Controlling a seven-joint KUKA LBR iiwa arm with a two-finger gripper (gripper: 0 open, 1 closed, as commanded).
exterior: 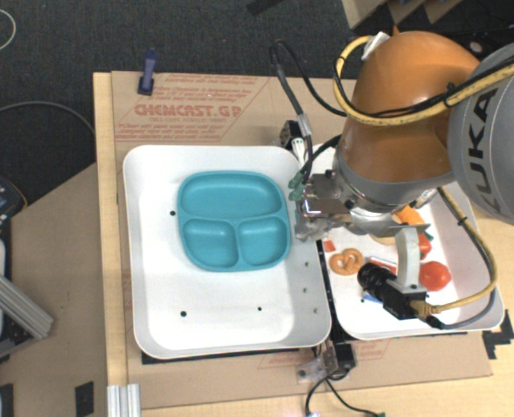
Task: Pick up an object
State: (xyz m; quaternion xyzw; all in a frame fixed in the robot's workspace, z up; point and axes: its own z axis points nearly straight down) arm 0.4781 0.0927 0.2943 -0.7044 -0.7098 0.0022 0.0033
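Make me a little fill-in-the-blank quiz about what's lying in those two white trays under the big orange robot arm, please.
1. The divided plate in the left bin is coloured ____.
2. That plate has ____ compartments.
3. The pretzel lies in the ____ bin.
4. The robot arm hangs mostly over the ____ bin.

Missing words: teal; three; right; right

the left bin lies mostly open around the teal divided plate, with bare floor along its front and left. the arm's bulk overhangs the right bin, crowding the pretzel and red pieces.
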